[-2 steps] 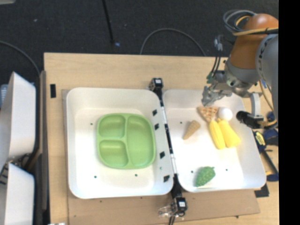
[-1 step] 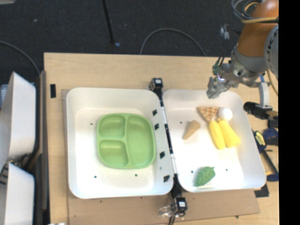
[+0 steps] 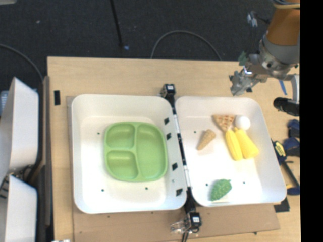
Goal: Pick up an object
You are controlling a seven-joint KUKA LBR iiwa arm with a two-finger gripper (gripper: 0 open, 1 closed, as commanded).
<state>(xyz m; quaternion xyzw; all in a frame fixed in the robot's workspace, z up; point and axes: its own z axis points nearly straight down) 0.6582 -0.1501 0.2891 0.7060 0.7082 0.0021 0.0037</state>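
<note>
The right bin (image 3: 262,183) holds several toy foods: a tan cone (image 3: 205,139), a waffle-patterned slice (image 3: 224,121), a white egg (image 3: 243,122), two yellow corn-like pieces (image 3: 240,143) and a green broccoli piece (image 3: 220,189). My gripper (image 3: 241,82) hangs above the bench just beyond the right bin's far edge, apart from all of them, with nothing visible between its fingers. The arm's orange band (image 3: 283,25) rises toward the top right.
The left bin (image 3: 86,185) holds a green divided plate (image 3: 135,151). A black clip row (image 3: 177,150) joins the two bins. Blue and black tools (image 3: 290,135) lie on the bench at the right edge. White boxes (image 3: 20,150) stand at the left.
</note>
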